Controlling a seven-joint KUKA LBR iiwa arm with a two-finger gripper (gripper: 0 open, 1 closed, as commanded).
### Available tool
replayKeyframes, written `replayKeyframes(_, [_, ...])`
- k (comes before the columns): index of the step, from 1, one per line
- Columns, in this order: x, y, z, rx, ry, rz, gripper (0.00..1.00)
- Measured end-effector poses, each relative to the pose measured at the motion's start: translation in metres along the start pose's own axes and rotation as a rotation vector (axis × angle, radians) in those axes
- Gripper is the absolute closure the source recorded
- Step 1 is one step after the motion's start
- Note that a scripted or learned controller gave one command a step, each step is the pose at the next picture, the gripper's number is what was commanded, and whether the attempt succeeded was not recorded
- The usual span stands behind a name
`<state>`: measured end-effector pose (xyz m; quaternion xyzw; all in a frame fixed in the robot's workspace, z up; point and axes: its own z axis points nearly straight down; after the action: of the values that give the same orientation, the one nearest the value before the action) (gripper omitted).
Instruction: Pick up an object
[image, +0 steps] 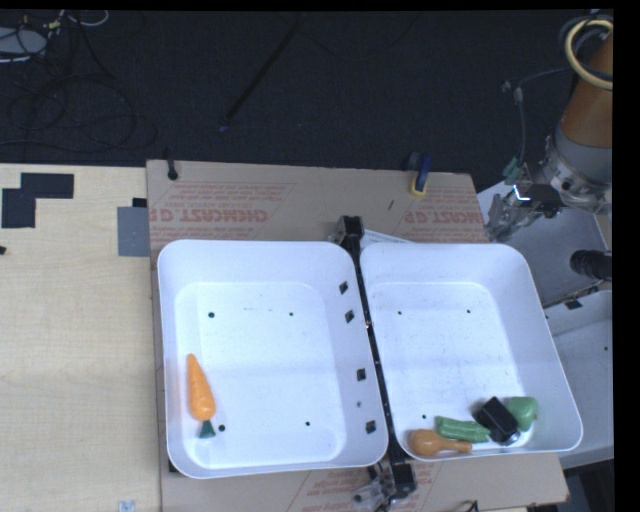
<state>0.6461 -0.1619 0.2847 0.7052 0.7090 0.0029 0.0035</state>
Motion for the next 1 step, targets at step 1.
replayKeyframes(1, [-0.0522,-0.0101,0.0099,0.01,-0.001,0.008,1.0])
